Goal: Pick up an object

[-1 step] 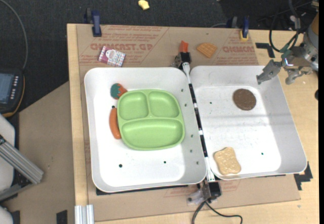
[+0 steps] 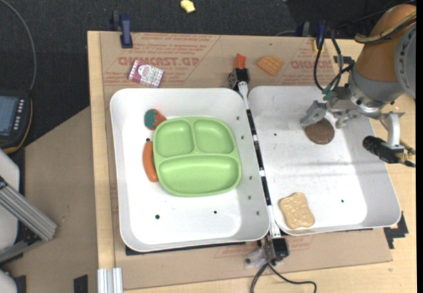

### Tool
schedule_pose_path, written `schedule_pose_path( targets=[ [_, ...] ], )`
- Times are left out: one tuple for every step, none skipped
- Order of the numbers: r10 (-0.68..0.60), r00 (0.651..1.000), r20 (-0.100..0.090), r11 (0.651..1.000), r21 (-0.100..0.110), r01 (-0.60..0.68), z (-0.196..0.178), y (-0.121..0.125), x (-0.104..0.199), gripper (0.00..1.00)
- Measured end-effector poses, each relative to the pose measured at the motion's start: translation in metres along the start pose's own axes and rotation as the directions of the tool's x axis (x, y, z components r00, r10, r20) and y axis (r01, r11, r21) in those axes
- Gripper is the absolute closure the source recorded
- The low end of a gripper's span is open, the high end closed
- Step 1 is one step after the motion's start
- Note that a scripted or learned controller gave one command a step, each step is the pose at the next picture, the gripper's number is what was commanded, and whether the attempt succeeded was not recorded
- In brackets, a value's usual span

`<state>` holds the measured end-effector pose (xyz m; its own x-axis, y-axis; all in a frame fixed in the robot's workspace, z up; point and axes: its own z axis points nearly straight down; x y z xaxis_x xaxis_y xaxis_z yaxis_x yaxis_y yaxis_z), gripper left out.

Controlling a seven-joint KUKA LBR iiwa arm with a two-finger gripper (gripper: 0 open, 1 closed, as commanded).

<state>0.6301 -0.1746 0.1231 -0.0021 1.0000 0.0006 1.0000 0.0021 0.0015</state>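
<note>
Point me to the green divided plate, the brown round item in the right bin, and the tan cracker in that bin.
green divided plate (image 2: 196,156): camera view, centre ridge.
brown round item (image 2: 320,133): camera view, its middle, just below the gripper.
tan cracker (image 2: 296,211): camera view, its middle.

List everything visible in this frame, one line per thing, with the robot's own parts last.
shallow white bins: two, white, side by side on the bench
green divided plastic plate: one, green, left bin
orange carrot-shaped toy: one, orange, against the plate's left edge
small teal and red toy: one, at the plate's upper left corner
round brown disc: one, brown, right bin, under the gripper
tan cracker-shaped piece: one, tan, right bin's near left corner
tan waffle-like piece: one, bench behind the bins
pink and white packet: one, bench, upper left
grey arm with orange band: one, from the right
gripper: one, over the disc
</note>
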Motion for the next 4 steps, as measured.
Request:
schedule_pose_path(
  targets=[
    [0.001, 1.0, 0.001, 1.0, 0.001, -0.001, 0.038, 0.002, -0.003, 0.0],
    [0.0, 1.0, 0.005, 1.0, -0.01, 0.0, 0.023, 0.005, -0.004, 1.0],
    [0.0, 1.0, 0.005, 1.0, -0.009, 0.0, 0.023, 0.004, -0.004, 0.0],
    [0.002, 1.0, 0.004, 1.0, -0.003, -0.002, 0.036, 0.007, 0.004, 0.0]
  ],
)
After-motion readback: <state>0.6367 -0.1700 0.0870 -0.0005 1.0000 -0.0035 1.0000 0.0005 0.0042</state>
